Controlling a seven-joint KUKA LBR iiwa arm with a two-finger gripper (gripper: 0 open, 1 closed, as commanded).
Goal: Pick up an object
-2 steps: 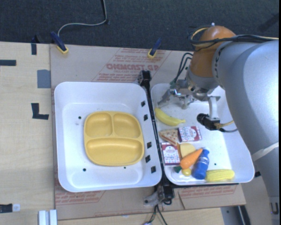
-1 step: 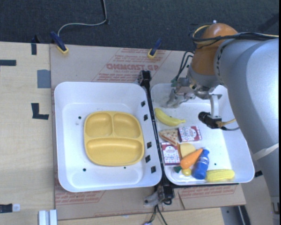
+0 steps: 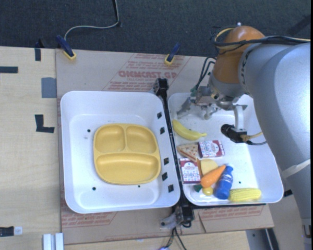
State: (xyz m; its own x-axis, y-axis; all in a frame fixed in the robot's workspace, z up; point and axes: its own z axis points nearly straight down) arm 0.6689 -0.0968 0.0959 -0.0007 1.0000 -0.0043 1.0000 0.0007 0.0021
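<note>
Gripper [image 3: 198, 104] hung over the far end of the right bin [image 3: 268, 173], with nothing seen between the fingers.

The fingers appear spread apart above bare bin floor. A banana [image 3: 187, 130] is found just at six o'clock of them; a carrot [image 3: 213, 175], a blue bottle [image 3: 225, 183] and a corn cob [image 3: 244, 194] are clustered near the bin's near edge. A yellow divided plate [image 3: 127, 153] is held in the left bin [image 3: 73, 155].
</note>
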